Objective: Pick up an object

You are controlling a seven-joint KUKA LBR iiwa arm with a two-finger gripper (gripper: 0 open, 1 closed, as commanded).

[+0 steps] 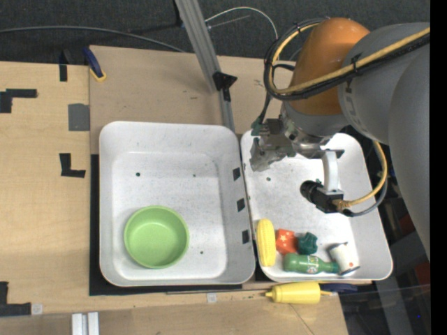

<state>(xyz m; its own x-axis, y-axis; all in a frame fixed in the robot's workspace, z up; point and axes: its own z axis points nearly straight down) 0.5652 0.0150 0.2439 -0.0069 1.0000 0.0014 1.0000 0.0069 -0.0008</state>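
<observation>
Arm is seen entering from 3 o'clock, grey link angled toward 10 o'clock, orange band at the 12–1 o'clock part of the view. Wrist is bent downward. Gripper (261, 152) is positioned just right of centre, pointing toward 7 o'clock. Nothing is seen between its fingers. Finger spacing not resolved.

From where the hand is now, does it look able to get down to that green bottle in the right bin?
Probably yes. The hand hangs above the bare far end of the right bin, and nothing lies over the green bottle. But a red piece and a white cup crowd it, so a clean grip looks tight.
</observation>
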